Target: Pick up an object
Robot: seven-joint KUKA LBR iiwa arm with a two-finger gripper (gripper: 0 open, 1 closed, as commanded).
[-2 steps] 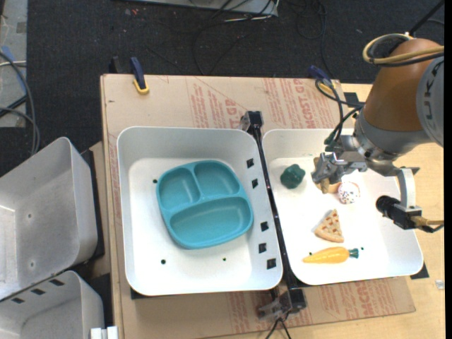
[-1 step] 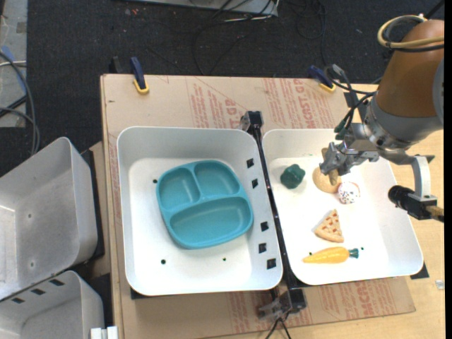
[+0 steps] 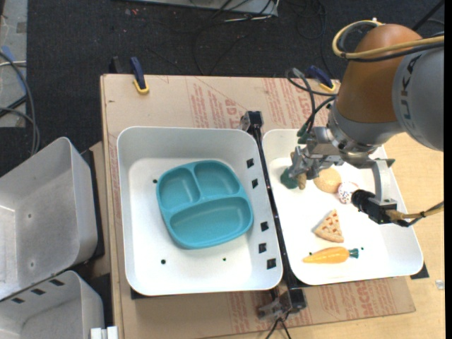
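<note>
Cardboard [image 3: 212, 97] covers the bench, which stands on dark carpet, and two shallow white bins sit side by side on it. Over the right bin [image 3: 402, 249] the grey arm [image 3: 424, 97] with its orange band [image 3: 374, 62] reaches in from the right, and its gripper [image 3: 296, 177] hangs low at the bin's upper left part. Whether its fingers are parted or closed cannot be told from this slant, nor whether anything is caught between them. A small dark green object [image 3: 289, 181] sits right at the gripper's tip, touching or nearly so. Just to the right of the gripper lies a pale tan rounded item [image 3: 328, 183], and next to that a small white piece with red spots [image 3: 347, 192]. Farther below the gripper rests a pizza slice toy [image 3: 329, 227], and beyond it, near the bin's lower edge, an orange carrot toy [image 3: 330, 256]. Well to the gripper's left, in the left bin [image 3: 134, 260], lies a blue divided plate [image 3: 205, 203].
</note>
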